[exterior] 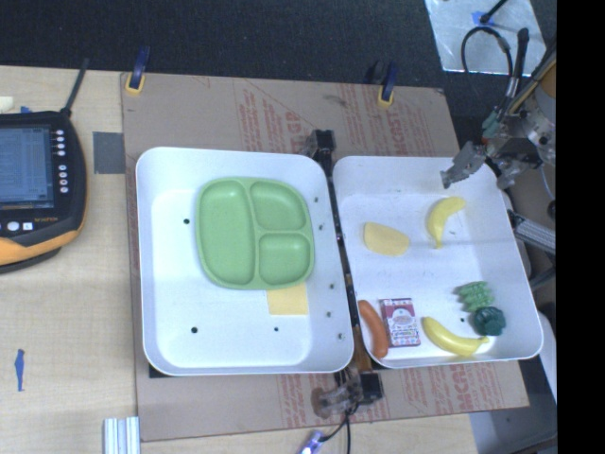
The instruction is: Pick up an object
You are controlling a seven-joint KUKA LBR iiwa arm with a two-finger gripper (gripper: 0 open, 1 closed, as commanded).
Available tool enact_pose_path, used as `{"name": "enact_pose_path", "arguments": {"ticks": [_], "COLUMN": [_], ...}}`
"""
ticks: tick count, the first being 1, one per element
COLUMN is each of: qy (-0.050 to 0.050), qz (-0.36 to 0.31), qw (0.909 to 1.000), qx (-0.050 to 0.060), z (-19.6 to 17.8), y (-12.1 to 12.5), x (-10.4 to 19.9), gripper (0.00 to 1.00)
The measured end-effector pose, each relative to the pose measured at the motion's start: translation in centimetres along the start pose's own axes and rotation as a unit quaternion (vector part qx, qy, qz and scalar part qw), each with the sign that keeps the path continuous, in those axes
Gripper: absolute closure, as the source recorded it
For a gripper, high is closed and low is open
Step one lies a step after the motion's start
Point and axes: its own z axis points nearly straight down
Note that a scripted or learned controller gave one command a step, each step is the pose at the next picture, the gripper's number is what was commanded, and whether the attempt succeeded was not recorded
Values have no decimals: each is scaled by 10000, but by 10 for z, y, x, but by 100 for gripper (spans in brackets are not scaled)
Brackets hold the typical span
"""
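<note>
Gripper (460,171) sits over the far right corner of the right bin (406,173); whether it is open or closed cannot be told, and nothing shows in its grasp. Just near of it lies a small banana (442,219), cheese wedge (386,239) to its left. Near edge: sausage (372,328), red box (399,322), second banana (452,337), broccoli (480,306). Left bin (161,282) holds a green plate (253,232) and a yellow slice (287,300).

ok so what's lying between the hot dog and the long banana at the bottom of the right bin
In the camera view, a small red and white box lies between the hot dog and the long banana, close beside the hot dog, on the right bin floor.
</note>
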Motion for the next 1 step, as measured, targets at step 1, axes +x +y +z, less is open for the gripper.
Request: {"name": "enact_pose_path", "arguments": {"ticks": [1], "qy": [-4], "qz": [-7], "qw": [10000], "qx": [11], "z": [179], "y": [21], "x": [-8], "gripper": [0]}}
